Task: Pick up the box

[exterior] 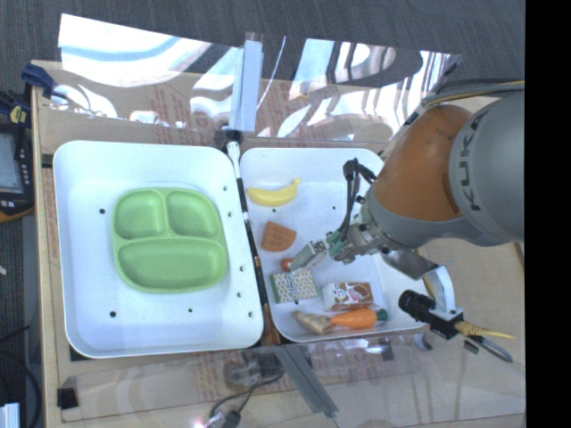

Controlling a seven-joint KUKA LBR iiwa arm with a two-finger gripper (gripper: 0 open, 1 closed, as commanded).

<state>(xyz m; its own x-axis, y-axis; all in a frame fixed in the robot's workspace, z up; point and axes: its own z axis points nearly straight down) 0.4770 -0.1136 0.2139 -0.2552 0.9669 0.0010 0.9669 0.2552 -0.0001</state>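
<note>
Risk assessment: the right bin (268,163) is crowded. The box (347,294), a small carton with a brown-and-white printed face, lies flat near the bin's front edge, touching or just beside a carrot (355,318) in front of it and close to a patterned green-and-white packet (294,285) at its left. A descent slightly off line could catch the carrot or the packet instead, or push the box against the bin's front wall. A flat-lying box also offers little side surface for a grasp, so a slip is plausible.

Gripper (314,253): positioned over the middle of the right bin, above and left of the box, near a small red item (286,263) and an orange waffle-like piece (278,236). The fingers appear slightly parted with nothing between them, though their exact opening is hard to read at this angle. No contact with the box is visible.

Other contents: a banana (273,192) at the rear of the right bin; a green divided plate (169,238) in the left bin (76,176).
</note>
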